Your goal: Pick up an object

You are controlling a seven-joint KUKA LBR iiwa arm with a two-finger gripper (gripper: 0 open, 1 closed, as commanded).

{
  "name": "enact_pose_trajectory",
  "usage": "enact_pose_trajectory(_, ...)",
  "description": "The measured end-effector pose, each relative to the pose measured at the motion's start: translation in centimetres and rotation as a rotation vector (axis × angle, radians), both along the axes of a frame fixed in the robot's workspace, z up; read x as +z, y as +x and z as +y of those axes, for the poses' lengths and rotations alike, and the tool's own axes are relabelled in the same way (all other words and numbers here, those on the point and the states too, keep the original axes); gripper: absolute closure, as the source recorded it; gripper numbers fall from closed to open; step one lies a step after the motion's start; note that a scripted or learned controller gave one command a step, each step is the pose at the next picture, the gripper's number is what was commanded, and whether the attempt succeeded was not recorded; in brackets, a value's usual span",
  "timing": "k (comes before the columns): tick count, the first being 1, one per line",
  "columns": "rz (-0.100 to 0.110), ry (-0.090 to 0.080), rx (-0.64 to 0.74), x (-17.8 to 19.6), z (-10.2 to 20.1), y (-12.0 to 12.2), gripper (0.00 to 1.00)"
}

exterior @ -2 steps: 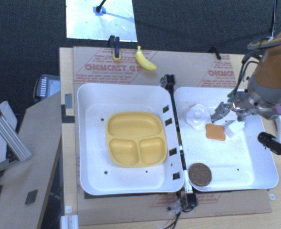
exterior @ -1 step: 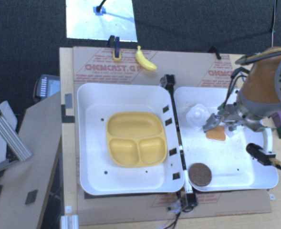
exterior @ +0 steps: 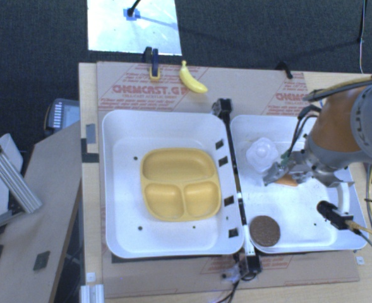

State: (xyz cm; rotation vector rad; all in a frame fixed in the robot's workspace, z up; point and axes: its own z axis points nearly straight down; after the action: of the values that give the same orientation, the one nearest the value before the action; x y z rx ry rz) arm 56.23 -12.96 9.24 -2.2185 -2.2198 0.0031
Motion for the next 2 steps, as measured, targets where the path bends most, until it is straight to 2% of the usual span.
enact_pose_trajectory(1,-0.006,-0.002,0.001,1.4,0.0,0.2,1.0)
enact_pose_trajectory(2,-0.012,-0.003,0.002,7.5,-0.8,0.6,1.0)
